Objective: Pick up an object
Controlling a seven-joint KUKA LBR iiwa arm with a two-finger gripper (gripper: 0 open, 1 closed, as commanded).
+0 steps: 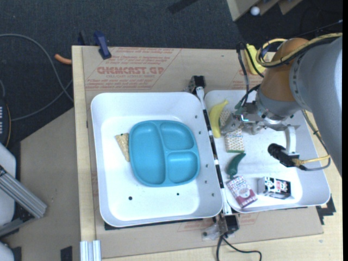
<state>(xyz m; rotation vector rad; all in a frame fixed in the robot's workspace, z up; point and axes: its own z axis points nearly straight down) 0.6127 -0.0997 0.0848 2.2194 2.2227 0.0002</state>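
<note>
The arm (304,69) reaches in from the right of the frame, and its gripper (239,121) hangs low over the upper left part of the right bin (318,173), just beside the banana (217,117) and just above the small speckled block (234,142); whether it is wide or closed I cannot tell, since the wrist hides it; nothing is seen held. This looks like the approach step of a pick; the next move calls for settling on one object and closing squarely on it.

The banana is curved, smooth and yellow; the speckled block is flat and porous-looking, perhaps a sponge; below it lies a green pepper (235,162), glossy and tapered; lower still a pink packet (241,191) and a small printed box (277,187). In the left bin (109,189) sits a blue divided plate (163,152), hard and smooth.
</note>
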